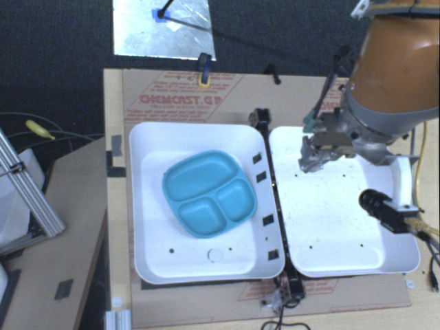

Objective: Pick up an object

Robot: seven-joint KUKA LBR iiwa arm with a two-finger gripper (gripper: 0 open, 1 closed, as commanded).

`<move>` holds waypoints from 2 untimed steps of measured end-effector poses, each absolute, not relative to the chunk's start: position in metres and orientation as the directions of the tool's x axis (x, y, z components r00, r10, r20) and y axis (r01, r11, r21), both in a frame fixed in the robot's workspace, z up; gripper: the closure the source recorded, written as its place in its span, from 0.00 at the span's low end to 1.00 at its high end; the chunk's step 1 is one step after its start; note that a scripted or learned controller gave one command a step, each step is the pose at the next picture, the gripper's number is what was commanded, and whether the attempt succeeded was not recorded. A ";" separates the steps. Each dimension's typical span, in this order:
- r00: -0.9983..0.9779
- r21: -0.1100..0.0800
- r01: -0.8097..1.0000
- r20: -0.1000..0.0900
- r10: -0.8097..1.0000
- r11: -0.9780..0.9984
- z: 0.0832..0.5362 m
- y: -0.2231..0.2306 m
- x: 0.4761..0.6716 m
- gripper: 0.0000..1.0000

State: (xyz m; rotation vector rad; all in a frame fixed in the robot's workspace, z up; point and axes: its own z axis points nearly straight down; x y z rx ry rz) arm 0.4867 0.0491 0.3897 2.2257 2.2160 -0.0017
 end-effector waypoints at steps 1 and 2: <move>-0.009 -0.004 1.000 0.001 1.000 0.009 0.334 0.113 0.486 1.00; 0.002 0.014 1.000 0.002 1.000 -0.002 0.437 0.069 0.488 1.00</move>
